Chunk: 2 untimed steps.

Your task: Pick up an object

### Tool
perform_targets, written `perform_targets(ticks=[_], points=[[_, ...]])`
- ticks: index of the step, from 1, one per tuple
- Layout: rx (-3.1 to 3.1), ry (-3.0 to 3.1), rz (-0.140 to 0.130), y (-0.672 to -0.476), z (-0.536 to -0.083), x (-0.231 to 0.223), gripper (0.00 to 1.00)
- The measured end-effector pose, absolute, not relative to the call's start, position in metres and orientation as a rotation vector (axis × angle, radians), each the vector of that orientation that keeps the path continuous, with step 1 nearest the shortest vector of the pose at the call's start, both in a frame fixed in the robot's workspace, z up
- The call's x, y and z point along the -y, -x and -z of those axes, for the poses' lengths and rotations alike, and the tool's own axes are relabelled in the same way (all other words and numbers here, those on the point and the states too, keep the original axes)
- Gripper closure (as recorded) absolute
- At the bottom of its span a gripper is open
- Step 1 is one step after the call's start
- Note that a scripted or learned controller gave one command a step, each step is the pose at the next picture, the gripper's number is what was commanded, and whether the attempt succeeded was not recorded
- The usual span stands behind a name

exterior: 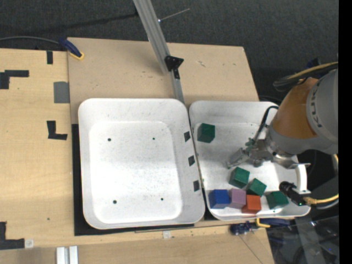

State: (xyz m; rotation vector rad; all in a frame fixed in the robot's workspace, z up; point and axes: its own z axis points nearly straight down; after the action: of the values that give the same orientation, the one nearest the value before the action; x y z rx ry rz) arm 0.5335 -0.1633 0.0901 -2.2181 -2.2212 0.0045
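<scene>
The right bin (231, 111) holds several small blocks. One green block (206, 132) lies alone near its upper left. A cluster sits along the front wall: a green block (240, 177), another green one (257, 187), a blue one (220, 198), a purple one (238, 197), an orange one (253, 203) and a green one (276, 199) at the right. My gripper (241, 157) hangs low in the bin's middle, just above the cluster's top green block, fingers pointing left. Nothing shows between them.
The left bin (132, 164) stands beside the right one, sharing a raised divider. A slanted metal pole (154, 29) runs from the top down to the bins' junction. The arm's grey body with its orange band (294, 114) covers the right bin's right side.
</scene>
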Motion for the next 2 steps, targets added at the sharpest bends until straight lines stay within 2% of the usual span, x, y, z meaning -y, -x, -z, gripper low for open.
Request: perform_targets(ticks=[1, 2], points=[[2.221, 2.217, -0.002, -0.534, -0.101, 0.163, 1.00], [2.227, 2.222, 0.004, -0.538, -0.163, 0.159, 1.00]])
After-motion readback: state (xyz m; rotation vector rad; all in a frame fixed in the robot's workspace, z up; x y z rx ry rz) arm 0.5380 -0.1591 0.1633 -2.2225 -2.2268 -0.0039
